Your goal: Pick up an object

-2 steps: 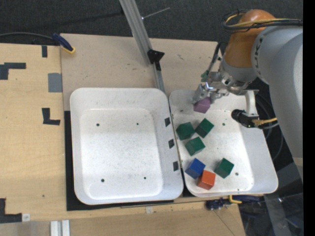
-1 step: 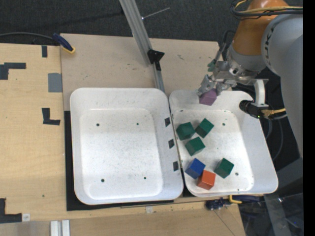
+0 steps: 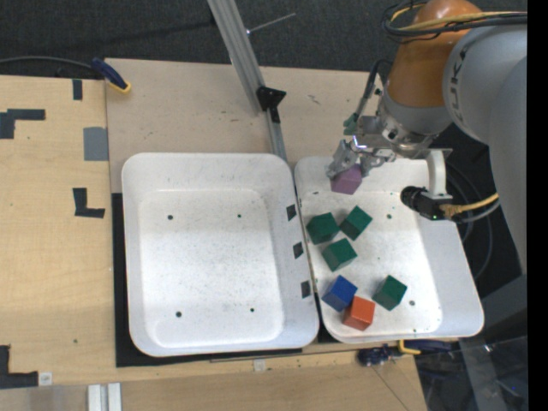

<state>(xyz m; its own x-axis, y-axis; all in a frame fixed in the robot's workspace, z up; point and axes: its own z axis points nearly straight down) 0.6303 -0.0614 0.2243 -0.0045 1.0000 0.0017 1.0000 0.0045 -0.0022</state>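
Hand (image 3: 354,163) clamped on purple cube (image 3: 346,180), matte and blocky, raised above far edge of right bin (image 3: 454,302). Smooth white bin floor: four green cubes (image 3: 340,252), one blue (image 3: 339,292), one orange (image 3: 360,312).

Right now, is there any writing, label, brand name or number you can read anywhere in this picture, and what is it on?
None: there is no readable text.
The colored blocks, such as the purple block at the gripper, have plain faces.
The two white bins carry only small dark dots.
The black and grey tape pieces on the bench are blank shapes, not letters.
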